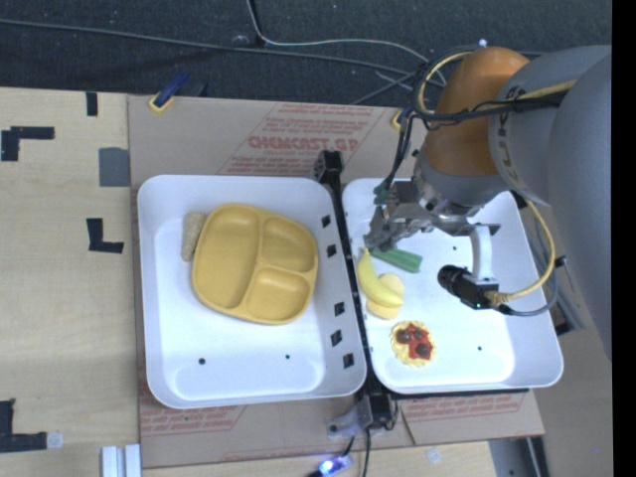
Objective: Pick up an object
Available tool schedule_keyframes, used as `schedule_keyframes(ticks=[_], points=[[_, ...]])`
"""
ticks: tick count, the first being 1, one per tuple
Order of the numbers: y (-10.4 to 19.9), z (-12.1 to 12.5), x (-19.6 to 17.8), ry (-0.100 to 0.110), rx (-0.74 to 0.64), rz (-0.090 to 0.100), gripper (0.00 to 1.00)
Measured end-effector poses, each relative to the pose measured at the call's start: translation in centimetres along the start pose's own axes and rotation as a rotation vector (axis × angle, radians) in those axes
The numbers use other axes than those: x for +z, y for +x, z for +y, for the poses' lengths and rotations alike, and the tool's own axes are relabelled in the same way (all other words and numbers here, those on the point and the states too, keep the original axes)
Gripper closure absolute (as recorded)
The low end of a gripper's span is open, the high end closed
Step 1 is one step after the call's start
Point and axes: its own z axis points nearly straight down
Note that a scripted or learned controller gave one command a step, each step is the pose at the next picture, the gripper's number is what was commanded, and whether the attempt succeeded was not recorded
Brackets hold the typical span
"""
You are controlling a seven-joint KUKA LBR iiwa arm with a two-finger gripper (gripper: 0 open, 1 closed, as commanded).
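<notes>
From above, the gripper (383, 235) hangs low over the right bin (497, 366), just beside the divider between the bins; whether it is wide, narrow or holding anything cannot be told. A green piece (402, 260) lies just beside it, a banana (379, 286) nearer the camera, a small tart (412, 343) nearer still. The left bin (238, 366) holds a yellow plate (254, 263) and a tan sponge (191, 236).

Two white bins (159, 266), cardboard sheet (248, 137), black cables (298, 43)
</notes>
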Motion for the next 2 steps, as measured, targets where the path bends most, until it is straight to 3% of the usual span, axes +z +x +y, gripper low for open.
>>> schedule_keyframes(ticks=[2], points=[[9.2, 4.3, -2.2, -0.002, 0.000, 0.000, 1.00]])
